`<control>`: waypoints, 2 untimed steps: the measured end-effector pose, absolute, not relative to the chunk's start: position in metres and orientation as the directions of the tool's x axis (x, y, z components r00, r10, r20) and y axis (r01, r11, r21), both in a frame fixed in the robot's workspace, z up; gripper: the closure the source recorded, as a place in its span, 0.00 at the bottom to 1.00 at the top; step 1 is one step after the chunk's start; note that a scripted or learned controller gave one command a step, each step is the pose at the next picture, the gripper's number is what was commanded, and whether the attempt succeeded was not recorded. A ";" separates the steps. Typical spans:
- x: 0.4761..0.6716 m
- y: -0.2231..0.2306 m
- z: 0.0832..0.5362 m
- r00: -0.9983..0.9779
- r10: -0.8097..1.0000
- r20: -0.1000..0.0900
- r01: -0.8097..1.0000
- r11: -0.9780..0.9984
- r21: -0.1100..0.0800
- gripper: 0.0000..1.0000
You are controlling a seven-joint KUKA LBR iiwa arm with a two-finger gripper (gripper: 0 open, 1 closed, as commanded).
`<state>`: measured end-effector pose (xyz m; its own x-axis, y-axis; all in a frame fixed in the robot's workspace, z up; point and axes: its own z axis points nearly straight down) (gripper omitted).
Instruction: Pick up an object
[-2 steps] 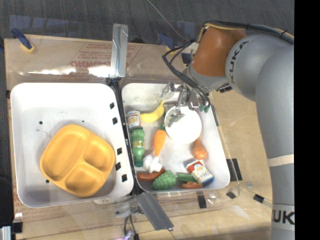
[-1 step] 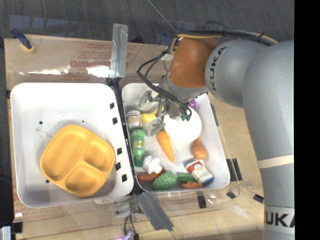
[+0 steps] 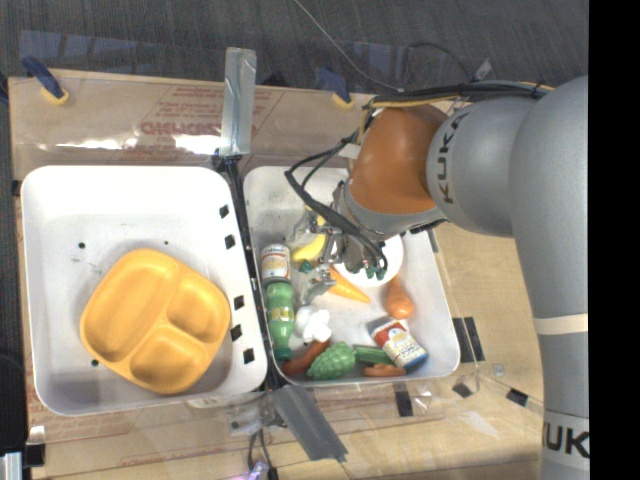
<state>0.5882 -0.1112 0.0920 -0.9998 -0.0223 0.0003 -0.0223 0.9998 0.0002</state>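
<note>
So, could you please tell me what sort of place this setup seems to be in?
Most likely a robotics lab's grasping test bench: a KUKA arm reaches over two taped-down white bins, the left bin holding a yellow divided tray, the right bin toy food.

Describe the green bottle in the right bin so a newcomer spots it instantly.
Start at the right bin, the one that the arm reaches into. Along its left wall, the green bottle lies lengthwise just below a small can with a red-and-white label. It is the one long, translucent green item, unlike the leafy green toy vegetable nearer the bottom edge.
</note>
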 end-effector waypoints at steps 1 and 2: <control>0.590 -0.109 0.103 -1.000 -0.030 -0.003 -0.030 1.000 0.000 1.00; 0.590 -0.109 0.103 -1.000 -0.031 -0.003 -0.031 1.000 0.000 0.00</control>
